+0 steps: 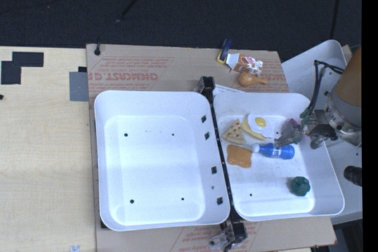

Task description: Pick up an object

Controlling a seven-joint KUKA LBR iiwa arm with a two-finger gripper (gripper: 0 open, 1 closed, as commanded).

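The pale wood worktop (41, 144) carries a brown cardboard sheet (147, 71). Two white bins sit on the sheet side by side, touching: the left bin (153, 162) and the right bin (277, 198). A chicken-leg toy (252, 79) lies on the cardboard behind them.

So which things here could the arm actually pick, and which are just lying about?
Pickable, in the right bin:
- blue bottle, next to the gripper
- fried egg
- waffle wedge
- orange toast piece
- green ball

Lying about:
- left bin
- orange toy, on the cardboard behind the bins
- blue-yellow clip
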